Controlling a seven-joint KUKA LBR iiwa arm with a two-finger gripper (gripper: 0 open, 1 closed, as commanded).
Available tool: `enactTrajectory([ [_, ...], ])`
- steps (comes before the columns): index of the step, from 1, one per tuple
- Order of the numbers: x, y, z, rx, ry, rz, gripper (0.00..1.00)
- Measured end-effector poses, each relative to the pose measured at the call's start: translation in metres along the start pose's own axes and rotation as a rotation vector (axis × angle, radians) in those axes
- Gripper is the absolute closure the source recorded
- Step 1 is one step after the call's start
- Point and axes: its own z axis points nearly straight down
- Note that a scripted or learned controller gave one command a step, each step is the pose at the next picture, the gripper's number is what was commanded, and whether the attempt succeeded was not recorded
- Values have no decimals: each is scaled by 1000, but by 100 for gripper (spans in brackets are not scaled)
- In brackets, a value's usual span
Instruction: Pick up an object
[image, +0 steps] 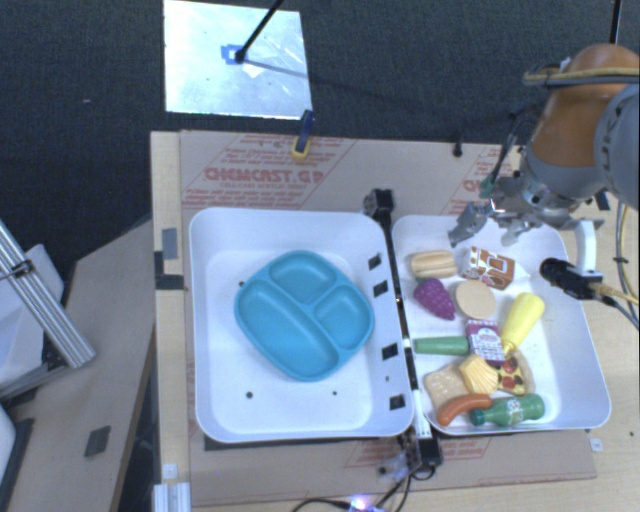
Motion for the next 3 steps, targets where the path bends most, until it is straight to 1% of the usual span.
enactTrajectory([
  [1,0,2,42,2,1,0,0],
  [2,0,-7,89,-3,-2,1,0],
  [3,-1,-2,90,-18,-3,1,0],
])
